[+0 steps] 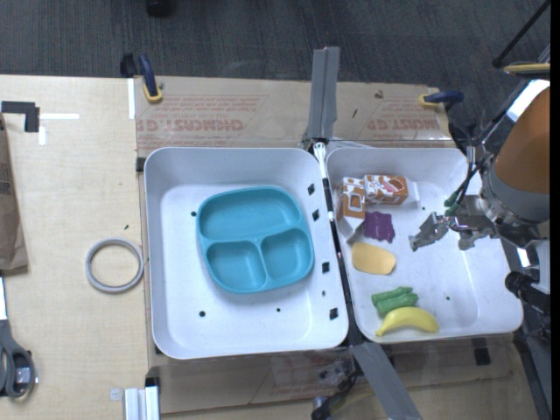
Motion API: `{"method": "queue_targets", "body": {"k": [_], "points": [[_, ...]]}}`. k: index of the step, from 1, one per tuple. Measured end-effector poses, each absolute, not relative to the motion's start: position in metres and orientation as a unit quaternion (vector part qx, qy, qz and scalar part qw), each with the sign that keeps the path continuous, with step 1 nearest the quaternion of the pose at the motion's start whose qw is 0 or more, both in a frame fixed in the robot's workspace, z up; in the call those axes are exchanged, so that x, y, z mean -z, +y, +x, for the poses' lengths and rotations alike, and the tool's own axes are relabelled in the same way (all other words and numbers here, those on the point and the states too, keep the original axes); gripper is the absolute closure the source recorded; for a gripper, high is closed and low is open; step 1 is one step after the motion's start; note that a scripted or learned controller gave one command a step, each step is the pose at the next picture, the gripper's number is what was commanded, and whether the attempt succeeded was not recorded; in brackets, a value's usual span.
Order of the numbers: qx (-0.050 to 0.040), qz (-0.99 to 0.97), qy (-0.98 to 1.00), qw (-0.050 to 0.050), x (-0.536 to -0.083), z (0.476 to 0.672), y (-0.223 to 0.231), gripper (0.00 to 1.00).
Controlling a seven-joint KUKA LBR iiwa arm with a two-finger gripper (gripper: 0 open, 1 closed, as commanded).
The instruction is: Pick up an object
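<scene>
Overhead setting. A pale wooden table (pixel 70 199) spans the lower field; beyond its far edge lies dark grey carpeted floor (pixel 262 16) bearing a small black round object (pixel 158 4). A brown cardboard sheet (pixel 236 116) with reversed red print covers the table's middle, fixed by yellow-handled clamps (pixel 150 84). A grey tape ring (pixel 115 264) and scissors (pixel 16 366) rest at left. Lighting is even and diffuse.

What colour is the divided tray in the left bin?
Light blue tray, seen in the camera view.
</scene>
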State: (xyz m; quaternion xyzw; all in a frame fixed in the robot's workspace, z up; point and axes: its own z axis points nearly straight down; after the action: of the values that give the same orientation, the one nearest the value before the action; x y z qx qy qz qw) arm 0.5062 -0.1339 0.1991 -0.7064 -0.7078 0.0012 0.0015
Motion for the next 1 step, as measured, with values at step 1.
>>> {"method": "queue_targets", "body": {"k": [1], "points": [[-0.0006, -0.658, -0.753, 0.0, -0.2138, 0.5385, -0.1382, 0.0]]}}
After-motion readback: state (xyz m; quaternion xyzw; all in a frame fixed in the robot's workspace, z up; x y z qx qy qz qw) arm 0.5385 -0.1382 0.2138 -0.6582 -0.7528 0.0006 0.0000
